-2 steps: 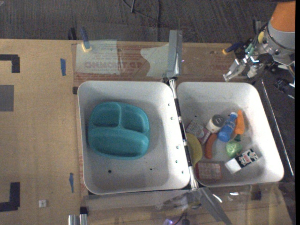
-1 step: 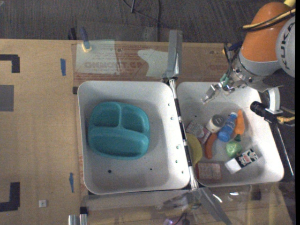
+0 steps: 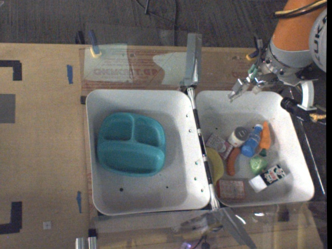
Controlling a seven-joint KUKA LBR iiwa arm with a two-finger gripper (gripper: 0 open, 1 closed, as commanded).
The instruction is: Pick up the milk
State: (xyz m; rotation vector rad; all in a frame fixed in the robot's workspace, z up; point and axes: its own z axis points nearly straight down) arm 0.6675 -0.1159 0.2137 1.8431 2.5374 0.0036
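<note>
Two white bins sit side by side on the table (image 3: 41, 139). The left bin (image 3: 104, 201) holds a teal divided tray (image 3: 131, 143); the right bin (image 3: 295, 191) holds a clutter of small items. The milk (image 3: 268, 177), a small white carton with black patches, lies on its side near that bin's lower right corner, just beside a green piece (image 3: 258, 164) and below a blue bottle (image 3: 251, 140). The gripper (image 3: 243, 86) hangs over the bin's upper rim, jaws spread and holding nothing, well apart from the carton. Nothing of the pickup looks done: approach, descent, grasp and lift all remain.
</note>
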